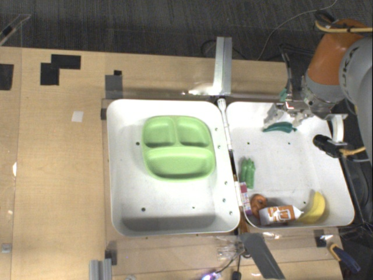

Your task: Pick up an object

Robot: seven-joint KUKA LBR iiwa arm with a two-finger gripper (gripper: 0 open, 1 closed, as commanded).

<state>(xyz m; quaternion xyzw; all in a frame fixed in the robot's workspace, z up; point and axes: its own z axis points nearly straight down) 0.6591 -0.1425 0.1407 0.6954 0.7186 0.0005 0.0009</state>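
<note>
A light wooden counter (52,174) carries two shallow white bins side by side, seen from above at a slant. The left bin (125,209) holds a green divided plate (177,146), lying flat towards its far half, three compartments facing up. The right bin (291,174) holds the smaller items, most of them along its near edge and left wall.

The grey arm (349,69), its orange band (326,57) showing above the wrist, reaches in from the right over the far corner of the right bin. Its end effector (284,116) hangs above a teal curved object (280,128) that lies on the bin floor near the far wall; the fingers (273,118) appear spread, one to each side, with nothing visibly pinched between them, though the view is too soft there to be sure whether they touch the object.

A yellow banana (315,207) lies in the near right corner of the right bin, just beside a white and orange carton (280,214) on its side. A small brown and red item (257,202) sits at the carton's left end. A green ridged object (248,172) lies against the left wall of that bin, well apart from the end effector.
</note>
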